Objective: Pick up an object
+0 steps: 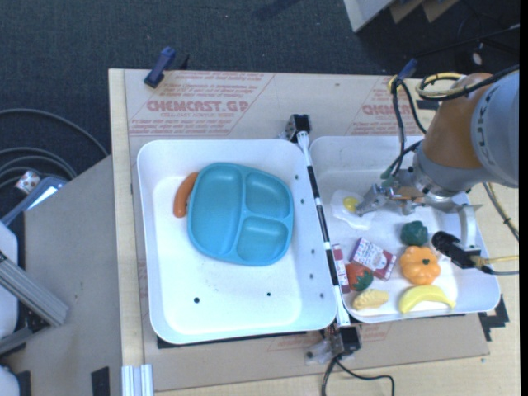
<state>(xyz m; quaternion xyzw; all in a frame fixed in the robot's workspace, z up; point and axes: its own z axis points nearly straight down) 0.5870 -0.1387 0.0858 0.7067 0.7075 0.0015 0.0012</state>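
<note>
the arm [470, 139] comes in from the right and its bulk covers the far right corner of the right bin [330, 151]; the gripper [388, 198] sits low over the middle of that bin, and its metal parts blur together so that i cannot tell how far it is open or whether it has hold of anything; a small yellow and white piece [350, 205] lies just left of it, too small to name; near the bin's front edge lie a banana [425, 299], a corn cob [370, 299] at the front left corner, a small orange pumpkin [419, 264], a dark green piece [415, 233] behind the pumpkin, and a red and white packet [371, 256] with a red and green bit [360, 277] beside it; a black part [450, 248] of the tool overlaps the bin's right side; the bin's far left stretch is bare and open; in the left bin [157, 246] a blue divided plate [241, 213] lies toward the far side, half hiding an orange carrot-like thing [182, 195] at its left; the front half of that bin is open white floor; the board [247, 97] beyond the bins is bare save a blue clamp [159, 67] at its far left corner.
</note>
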